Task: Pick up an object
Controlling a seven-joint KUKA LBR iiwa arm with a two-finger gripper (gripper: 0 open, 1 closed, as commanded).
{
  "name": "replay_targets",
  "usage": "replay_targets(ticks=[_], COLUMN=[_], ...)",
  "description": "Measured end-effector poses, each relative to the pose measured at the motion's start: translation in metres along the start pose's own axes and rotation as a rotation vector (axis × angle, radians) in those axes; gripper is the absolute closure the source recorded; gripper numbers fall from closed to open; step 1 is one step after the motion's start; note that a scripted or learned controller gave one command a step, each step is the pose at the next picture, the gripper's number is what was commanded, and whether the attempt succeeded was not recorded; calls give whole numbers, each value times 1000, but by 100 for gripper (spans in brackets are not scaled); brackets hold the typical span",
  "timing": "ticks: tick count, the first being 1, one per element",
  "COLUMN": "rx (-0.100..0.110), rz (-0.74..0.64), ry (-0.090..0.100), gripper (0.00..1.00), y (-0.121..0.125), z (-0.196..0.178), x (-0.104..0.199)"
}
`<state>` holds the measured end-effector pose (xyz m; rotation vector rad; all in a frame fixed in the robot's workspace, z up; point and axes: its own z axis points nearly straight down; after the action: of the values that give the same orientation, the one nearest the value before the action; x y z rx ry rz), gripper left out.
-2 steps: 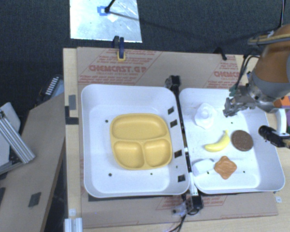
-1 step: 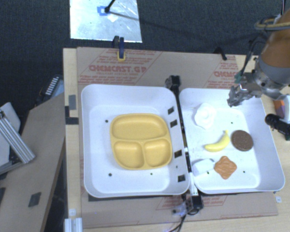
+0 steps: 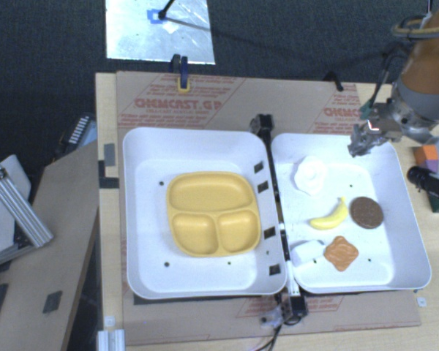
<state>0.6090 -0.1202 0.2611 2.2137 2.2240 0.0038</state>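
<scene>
Dark carpet lies behind the surface [image 3: 227, 93], and you see a brown cardboard sheet with red print under two white bins. At the upper right, the gripper [image 3: 364, 141] hangs above the far rim of the right bin [image 3: 402, 196]. You cannot tell if its fingers are spread or pressed together, because they are small and blurred; nothing shows between them. Above it you see the grey wrist and the orange band of the arm [image 3: 428, 68], which comes in from the right edge.

Nearest to the gripper, inside the right bin, lies a white crumpled object [image 3: 310, 175], near the bin's left wall. Below it a yellow banana [image 3: 329, 216] lies curved, and just beside its right end there is a round brown disc [image 3: 366, 212]. Lower, an orange-brown cookie-like piece [image 3: 341, 254] rests near the front of the bin, and a small white piece [image 3: 305, 252] lies just left of it. All these things are apart from the gripper.

In the left bin [image 3: 143, 196] you see a yellow divided tray [image 3: 211, 213] with three compartments, lying flat in the middle. Between the bins runs a black divider strip [image 3: 271, 196]. Far behind, a shiny grey sheet [image 3: 159, 20] lies on the carpet.
</scene>
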Motion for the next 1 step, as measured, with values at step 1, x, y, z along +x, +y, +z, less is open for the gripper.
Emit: replay_targets(ticks=[1], rx=[3], rz=[-4], ry=[2], gripper=[100], y=[-5], z=[15], x=[55])
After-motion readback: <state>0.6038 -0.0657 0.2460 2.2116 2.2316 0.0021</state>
